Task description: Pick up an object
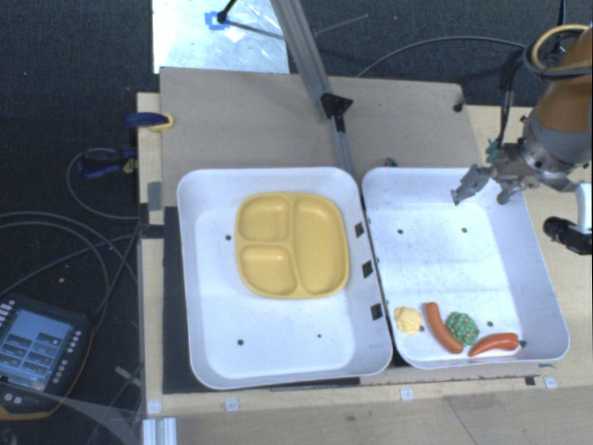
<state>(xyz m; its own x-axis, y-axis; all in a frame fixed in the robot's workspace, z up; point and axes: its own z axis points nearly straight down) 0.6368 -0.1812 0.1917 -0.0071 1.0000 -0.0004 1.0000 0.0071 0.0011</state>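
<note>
Four small toy foods lie along the near edge of the right bin (463, 248): a pale yellow lump (408, 320), an orange sausage (441, 326), a green leafy piece (461, 325) and a red-orange chili (494, 344). My gripper (487, 186) hovers over the far right corner of that bin, well away from the foods. Its two fingers are spread apart and hold nothing.
The left bin (213, 276) holds a yellow three-compartment plate (292, 245). A slanted metal pole (306, 54) crosses the back of the bench and ends between the bins. Cables and a teach pendant (37, 346) lie on the floor at left.
</note>
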